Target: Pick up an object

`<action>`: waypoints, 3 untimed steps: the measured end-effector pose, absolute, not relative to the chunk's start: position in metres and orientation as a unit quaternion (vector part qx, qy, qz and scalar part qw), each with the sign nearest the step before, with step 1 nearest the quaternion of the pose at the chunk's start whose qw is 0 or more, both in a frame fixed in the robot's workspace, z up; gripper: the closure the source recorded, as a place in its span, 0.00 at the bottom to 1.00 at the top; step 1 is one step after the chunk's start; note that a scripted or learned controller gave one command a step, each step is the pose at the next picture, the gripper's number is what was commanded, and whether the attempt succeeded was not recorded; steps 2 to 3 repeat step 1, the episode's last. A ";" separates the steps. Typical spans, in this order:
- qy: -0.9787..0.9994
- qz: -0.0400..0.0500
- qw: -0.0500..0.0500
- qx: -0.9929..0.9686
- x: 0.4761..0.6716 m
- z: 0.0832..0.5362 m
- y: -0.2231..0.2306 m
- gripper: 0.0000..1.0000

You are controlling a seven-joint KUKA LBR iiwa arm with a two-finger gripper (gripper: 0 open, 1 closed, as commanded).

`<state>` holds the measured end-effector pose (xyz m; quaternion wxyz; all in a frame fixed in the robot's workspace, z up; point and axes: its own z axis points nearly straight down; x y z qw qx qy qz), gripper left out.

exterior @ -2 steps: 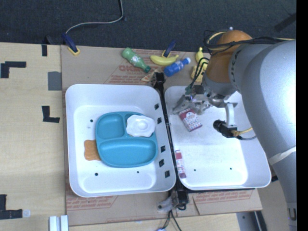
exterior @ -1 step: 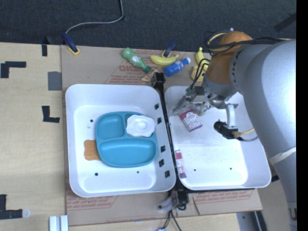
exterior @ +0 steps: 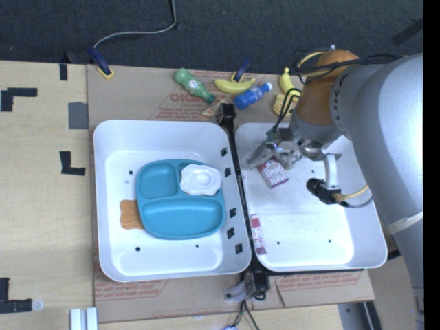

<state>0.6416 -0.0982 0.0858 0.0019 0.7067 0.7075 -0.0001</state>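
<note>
While the grey arm reached in from the right, its gripper [exterior: 275, 150] hung low over the right bin [exterior: 357, 253], near that bin's far left corner. A small flat packet [exterior: 275, 175], pink and white like printed card, lay on the bin floor just below the gripper toward the near edge, its long axis slanting. Whether the fingers were spread or closed could not be told. In the left bin [exterior: 110, 184] sat a glossy blue divided plate [exterior: 180, 205].

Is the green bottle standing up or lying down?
Lying down. The green bottle rests on its side on the cardboard behind the bins, beside the banana.
</note>
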 end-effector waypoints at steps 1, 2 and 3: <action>0.708 0.000 0.002 0.706 0.641 0.095 -0.098 1.00; 0.708 0.000 0.002 0.706 0.641 0.095 -0.098 1.00; 0.708 0.000 0.002 0.706 0.641 0.095 -0.098 1.00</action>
